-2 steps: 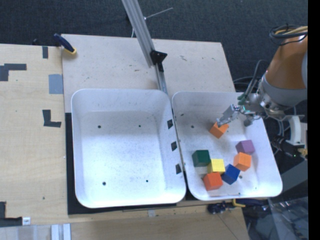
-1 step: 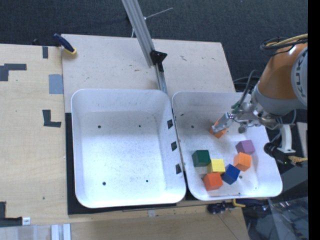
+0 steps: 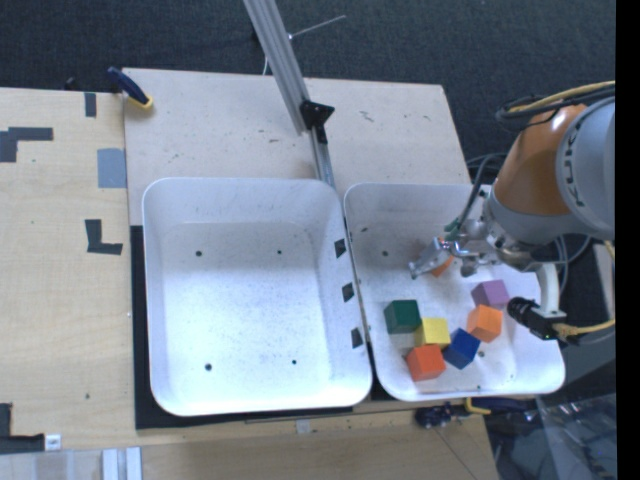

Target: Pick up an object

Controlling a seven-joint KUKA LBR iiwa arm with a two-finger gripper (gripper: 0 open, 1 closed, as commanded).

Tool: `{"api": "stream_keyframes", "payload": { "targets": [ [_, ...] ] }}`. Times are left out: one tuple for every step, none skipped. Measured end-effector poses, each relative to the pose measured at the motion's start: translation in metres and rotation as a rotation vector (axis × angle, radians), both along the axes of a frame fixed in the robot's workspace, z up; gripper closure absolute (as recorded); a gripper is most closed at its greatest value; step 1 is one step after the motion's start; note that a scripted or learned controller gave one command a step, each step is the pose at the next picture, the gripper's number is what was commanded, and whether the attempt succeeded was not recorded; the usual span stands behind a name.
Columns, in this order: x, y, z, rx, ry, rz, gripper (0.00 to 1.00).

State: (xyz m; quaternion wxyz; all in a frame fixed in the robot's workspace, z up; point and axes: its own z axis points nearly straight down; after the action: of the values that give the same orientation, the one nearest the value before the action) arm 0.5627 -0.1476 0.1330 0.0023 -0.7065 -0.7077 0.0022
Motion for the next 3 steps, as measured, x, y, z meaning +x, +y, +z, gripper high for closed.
{"api": "stream_keyframes", "payload": {
  "targets": [
    [-0.001,0.001,-0.043,-0.001,-0.002,0.000,0.00],
    [0.000,0.002,-0.032,0.001,-0.003,0.001,1.00],
    [0.001,0.011,0.027,-0.001,-0.010,0.001,1.00]
  ]
}}
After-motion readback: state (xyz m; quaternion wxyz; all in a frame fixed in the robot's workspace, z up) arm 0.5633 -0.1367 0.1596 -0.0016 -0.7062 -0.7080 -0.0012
